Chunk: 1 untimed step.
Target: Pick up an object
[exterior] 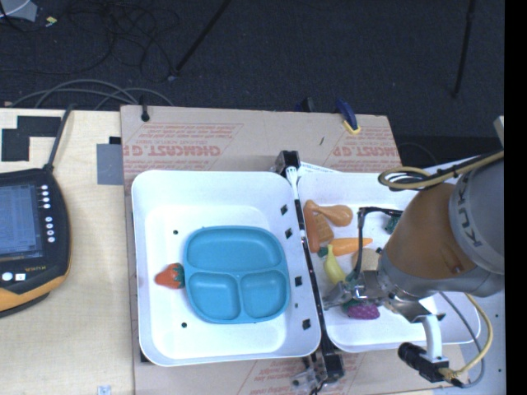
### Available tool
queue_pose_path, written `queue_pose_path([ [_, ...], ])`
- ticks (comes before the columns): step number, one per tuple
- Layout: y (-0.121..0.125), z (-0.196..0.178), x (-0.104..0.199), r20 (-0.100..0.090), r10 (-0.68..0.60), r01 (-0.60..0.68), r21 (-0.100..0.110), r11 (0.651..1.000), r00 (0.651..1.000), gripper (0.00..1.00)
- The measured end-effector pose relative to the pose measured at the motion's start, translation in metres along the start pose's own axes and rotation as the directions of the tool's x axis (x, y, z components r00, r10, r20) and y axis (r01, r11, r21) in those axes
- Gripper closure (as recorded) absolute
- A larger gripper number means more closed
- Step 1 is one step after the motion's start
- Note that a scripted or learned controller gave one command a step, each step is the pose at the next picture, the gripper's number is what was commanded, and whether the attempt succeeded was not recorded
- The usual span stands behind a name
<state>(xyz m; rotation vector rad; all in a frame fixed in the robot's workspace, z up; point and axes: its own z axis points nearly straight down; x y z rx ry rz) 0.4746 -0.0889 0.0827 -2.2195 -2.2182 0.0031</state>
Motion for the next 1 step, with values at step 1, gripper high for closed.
queue_pose_path([
  [1,0.001,-0.0152,-0.0036,0.001,0.007,-0.007,-0.002,1.0,1.0,1.0],
])
